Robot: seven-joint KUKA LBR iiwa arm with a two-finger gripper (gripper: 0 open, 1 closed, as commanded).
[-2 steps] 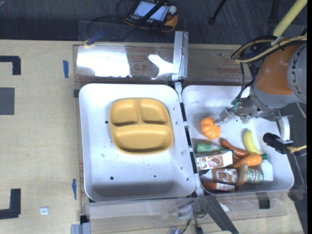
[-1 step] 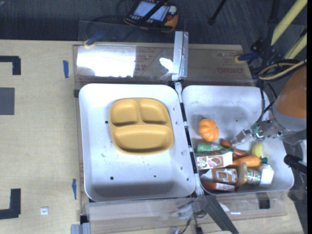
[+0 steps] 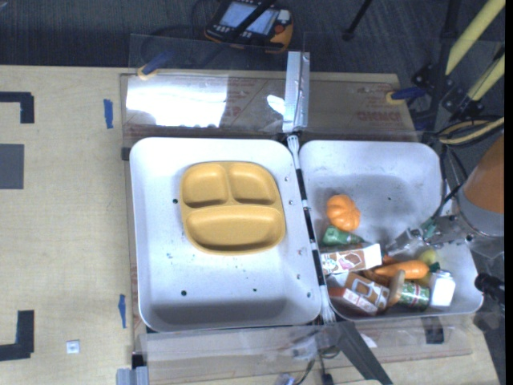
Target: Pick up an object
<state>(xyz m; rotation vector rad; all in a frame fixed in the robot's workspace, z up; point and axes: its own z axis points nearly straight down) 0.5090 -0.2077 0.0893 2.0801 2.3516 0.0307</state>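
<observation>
The right bin (image 3: pixel 377 167) holds a pile of small items along its near side. An orange pumpkin-like toy (image 3: pixel 342 212) lies near the bin's left wall, with a green bottle (image 3: pixel 341 237) just below it. A white carton (image 3: pixel 350 259), a brown packet (image 3: pixel 365 293), a carrot (image 3: pixel 403 271), a green can (image 3: pixel 413 296) and a small white bottle (image 3: pixel 442 288) crowd the front. My gripper (image 3: pixel 422 234) comes in from the right and sits low over the right side of the pile, just above the carrot.
The left bin (image 3: pixel 152 239) carries a yellow divided plate (image 3: pixel 232 205) in its middle. A raised divider (image 3: pixel 303 207) separates the two bins. A clear plastic panel (image 3: pixel 200 99) stands behind them. The arm's orange band (image 3: pixel 486 184) hangs over the right bin's edge.
</observation>
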